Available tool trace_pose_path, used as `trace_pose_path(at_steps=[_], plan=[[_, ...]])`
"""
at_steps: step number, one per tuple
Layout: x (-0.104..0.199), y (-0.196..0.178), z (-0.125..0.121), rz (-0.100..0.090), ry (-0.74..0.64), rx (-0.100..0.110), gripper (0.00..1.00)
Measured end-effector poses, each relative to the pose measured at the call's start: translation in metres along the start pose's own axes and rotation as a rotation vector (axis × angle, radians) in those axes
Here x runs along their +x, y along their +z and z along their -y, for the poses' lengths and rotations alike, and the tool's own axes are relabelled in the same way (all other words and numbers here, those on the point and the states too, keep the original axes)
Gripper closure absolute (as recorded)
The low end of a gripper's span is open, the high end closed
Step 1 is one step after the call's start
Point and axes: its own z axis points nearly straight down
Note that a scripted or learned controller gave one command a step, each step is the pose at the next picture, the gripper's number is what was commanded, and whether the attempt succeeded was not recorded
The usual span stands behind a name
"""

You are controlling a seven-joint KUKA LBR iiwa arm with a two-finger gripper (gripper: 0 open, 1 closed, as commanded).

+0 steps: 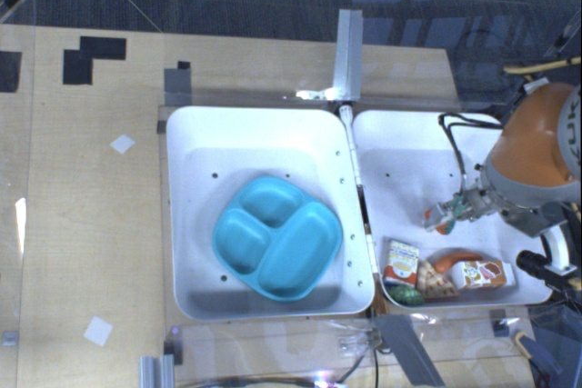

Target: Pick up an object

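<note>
My gripper (466, 205) reaches in from the right, low over the middle of the right bin (400, 154). Its tip meets a small object (439, 216) with red and green markings, which lies at its left end. Whether that object is gripped I cannot tell. Along the bin's front wall lie a small printed carton (401, 263), an orange-red item (445, 261), a flat orange and white packet (479, 273) and a dark green piece (409, 293). The arm's orange band (535, 141) sits above the wrist.
A blue divided plate (276, 238) lies in the left bin (195, 195), toward its front. A ridge (356, 195) separates the two bins. A black cable (452, 150) loops off the wrist over the right bin's back half.
</note>
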Motion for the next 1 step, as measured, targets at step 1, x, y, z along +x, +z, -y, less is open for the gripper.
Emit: trace_pose_path(at_steps=[1], plan=[[0.1010, -0.0830, -0.0974, -0.011, -0.012, 0.014, 1.00]])
